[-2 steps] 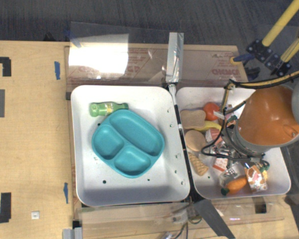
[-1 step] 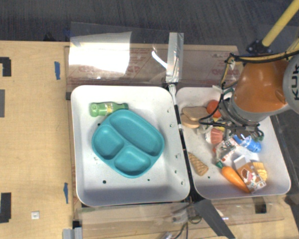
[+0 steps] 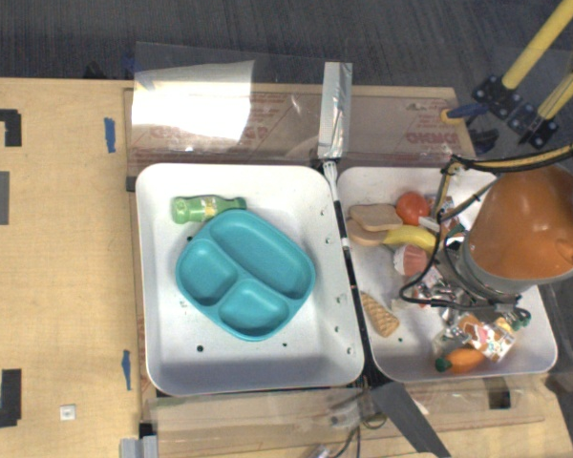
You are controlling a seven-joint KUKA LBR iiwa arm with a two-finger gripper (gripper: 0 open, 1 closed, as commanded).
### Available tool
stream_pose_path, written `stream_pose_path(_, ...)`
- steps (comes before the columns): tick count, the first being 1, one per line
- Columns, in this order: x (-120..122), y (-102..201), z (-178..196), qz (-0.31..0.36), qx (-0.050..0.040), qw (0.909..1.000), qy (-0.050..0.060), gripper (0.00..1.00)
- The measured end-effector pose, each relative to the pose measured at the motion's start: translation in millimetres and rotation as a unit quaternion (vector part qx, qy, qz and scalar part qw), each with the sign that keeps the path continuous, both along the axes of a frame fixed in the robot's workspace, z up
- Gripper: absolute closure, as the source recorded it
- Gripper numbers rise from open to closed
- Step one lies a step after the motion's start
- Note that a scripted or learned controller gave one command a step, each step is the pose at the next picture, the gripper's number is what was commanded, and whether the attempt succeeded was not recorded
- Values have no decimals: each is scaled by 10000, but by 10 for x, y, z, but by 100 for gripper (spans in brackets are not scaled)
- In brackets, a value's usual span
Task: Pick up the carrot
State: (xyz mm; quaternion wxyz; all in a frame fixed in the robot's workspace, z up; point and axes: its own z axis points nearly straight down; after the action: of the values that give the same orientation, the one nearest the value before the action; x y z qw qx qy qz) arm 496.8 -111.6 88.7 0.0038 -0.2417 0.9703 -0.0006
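The arm's orange band (image 3: pixel 527 229) looms over the right bin (image 3: pixel 544 351), its tool (image 3: pixel 456 299) low among clutter, whether apart or together I cannot tell, with the carrot (image 3: pixel 461 359) lying just below it near the bin's front edge.

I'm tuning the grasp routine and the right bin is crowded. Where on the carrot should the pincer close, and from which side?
Judging from this view, grip the carrot across its orange middle, coming straight down from above. It lies flat and roughly crosswise near the front wall of the right bin, green end to the left. A packet crowds its upper right, so one finger should go on the front-wall side and the other in the narrow gap behind.
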Motion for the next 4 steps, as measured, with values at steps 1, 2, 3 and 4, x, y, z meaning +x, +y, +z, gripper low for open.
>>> stream_pose_path(1, -7, -32, 5, -2967, 9, 9550, 5, 0)
stream_pose_path(2, 702, 198, 217, -3280, 29, 9447, -1, 0)
stream_pose_path(3, 1116, -28, -5, -5081, 33, 8613, 2, 0)
stream_pose_path(4, 1140, -14, 122, -5067, 50, 8621, -36, 100)
